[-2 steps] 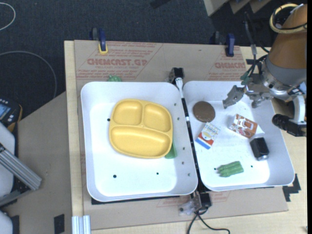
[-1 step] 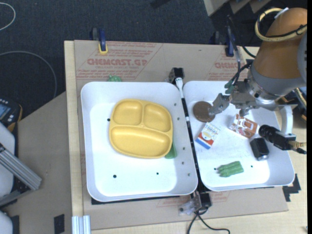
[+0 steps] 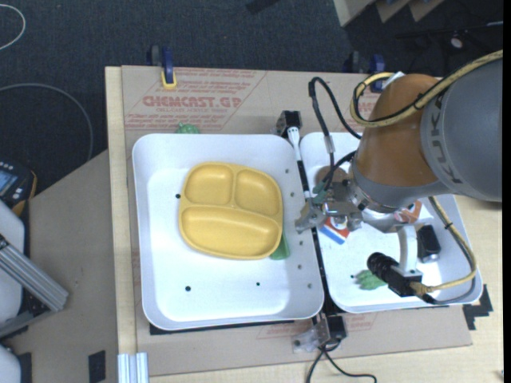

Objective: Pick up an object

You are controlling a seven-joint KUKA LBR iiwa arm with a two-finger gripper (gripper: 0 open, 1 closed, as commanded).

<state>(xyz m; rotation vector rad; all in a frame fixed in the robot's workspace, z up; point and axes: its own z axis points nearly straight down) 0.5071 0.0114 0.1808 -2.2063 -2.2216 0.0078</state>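
Seen from above, my claw hangs at the inner edge of the right bin, just beside the divide from the left bin; whether it is clenched or released I cannot tell. A yellow divided plate lies in the left bin. Beside my claw, in the right bin, sit a red-white-blue object, a small green object and a black object.

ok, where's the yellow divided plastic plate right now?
The yellow divided plastic plate lies in the left white bin, towards its upper right, with a small green thing peeking out at its lower right edge; the arm's hand is over the neighbouring bin's left side.
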